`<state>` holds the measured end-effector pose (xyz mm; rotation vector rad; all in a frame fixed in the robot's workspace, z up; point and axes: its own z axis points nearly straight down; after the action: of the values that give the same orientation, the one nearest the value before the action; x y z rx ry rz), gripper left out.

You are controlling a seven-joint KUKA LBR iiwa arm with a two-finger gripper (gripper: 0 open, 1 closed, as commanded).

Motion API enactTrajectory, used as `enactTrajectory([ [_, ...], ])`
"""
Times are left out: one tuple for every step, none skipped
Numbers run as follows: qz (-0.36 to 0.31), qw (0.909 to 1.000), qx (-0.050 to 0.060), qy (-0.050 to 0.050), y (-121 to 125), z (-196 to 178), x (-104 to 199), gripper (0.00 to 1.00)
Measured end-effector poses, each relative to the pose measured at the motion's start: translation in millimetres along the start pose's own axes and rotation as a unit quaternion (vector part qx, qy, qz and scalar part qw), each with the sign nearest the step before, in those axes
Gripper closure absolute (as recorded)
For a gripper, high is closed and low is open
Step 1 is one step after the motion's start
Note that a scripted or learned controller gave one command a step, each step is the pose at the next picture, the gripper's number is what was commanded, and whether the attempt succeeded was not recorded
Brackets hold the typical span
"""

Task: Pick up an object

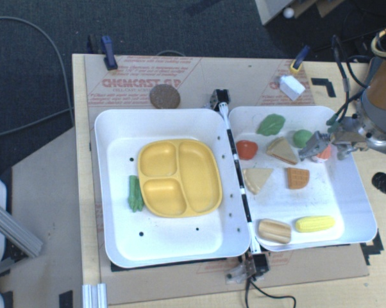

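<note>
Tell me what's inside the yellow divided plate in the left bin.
The yellow divided plate shows three bare compartments, with nothing lying in them. A green pea pod lies outside it, against its left edge on the left bin floor. The bin floor beneath the plate is covered.

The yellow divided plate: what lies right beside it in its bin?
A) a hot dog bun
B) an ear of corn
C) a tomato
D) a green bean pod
D: a green bean pod lies along the left edge of the yellow plate in the left bin.
</note>
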<state>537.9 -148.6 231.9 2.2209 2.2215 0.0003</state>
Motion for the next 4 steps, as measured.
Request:
enactTrajectory([
  [0.000,1.0000,0.001,0.000,23,95,-11,0.00],
  [0.001,1.0000,-0.006,-0.004,14,142,6,0.00],
  [0.002,0.9999,-0.009,-0.005,15,131,5,1.00],
  [0.002,0.9999,-0.010,-0.006,16,121,5,1.00],
])
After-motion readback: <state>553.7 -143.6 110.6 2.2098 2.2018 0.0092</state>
